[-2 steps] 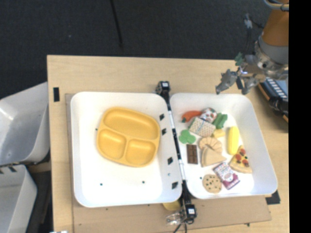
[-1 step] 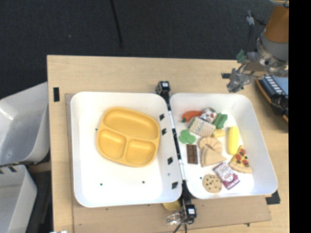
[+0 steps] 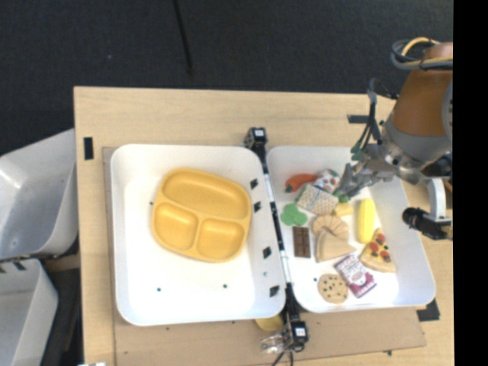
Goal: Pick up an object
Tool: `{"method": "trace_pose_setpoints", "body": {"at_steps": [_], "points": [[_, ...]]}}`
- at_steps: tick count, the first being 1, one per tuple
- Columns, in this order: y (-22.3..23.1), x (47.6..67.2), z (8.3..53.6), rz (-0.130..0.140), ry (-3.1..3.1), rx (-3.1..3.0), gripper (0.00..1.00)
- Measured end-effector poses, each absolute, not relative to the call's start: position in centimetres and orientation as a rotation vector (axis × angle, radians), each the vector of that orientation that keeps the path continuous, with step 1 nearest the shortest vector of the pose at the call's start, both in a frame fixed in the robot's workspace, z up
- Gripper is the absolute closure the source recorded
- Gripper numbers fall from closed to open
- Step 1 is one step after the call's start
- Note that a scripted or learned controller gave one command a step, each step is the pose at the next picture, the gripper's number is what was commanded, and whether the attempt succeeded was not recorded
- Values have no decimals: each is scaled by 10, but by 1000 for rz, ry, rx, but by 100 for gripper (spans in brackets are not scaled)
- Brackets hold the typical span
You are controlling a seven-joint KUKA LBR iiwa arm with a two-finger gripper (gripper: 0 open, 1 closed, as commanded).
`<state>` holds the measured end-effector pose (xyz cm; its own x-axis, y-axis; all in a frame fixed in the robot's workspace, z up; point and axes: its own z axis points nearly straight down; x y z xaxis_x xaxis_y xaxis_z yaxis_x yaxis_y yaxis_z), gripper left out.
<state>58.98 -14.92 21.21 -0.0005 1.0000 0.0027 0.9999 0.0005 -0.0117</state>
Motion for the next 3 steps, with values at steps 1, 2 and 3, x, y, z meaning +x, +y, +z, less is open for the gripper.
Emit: {"method": "trace_pose_setpoints", "body": {"at_steps": [1,2,3], "points": [[-57,558,200,-2,-2229,-2206,100],[4,538,201,0,-2228,-2209,100],[-55,504,342,-14,-2227,-2233,100]]}}
